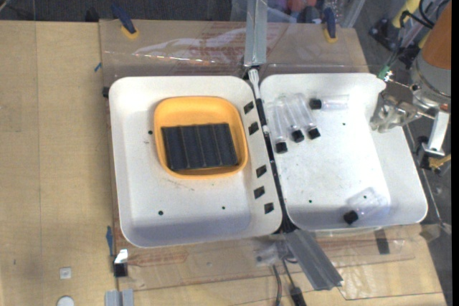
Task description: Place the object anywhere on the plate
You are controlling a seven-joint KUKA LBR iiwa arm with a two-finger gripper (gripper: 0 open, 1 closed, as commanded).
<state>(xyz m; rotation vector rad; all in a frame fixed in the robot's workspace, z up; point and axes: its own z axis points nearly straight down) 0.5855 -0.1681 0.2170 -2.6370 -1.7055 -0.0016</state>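
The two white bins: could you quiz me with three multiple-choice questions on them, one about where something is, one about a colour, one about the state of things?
1. Where is the plate?
A. In the left bin
B. In the right bin
C. On the wooden bench outside both bins

2. What colour is the plate's rim?
A. Blue
B. Orange-yellow
C. Green

3. Where do the clear tubes with black caps lie now?
A. Stacked on the plate
B. Held in the hand
C. Loose on the floor of the right bin

Answers:
1. A, since the plate sits in the middle of the left bin.
2. B, as its rim is orange-yellow around a dark ribbed slab.
3. C, because the tubes lie scattered in the right bin, apart from the hand at that bin's right edge.
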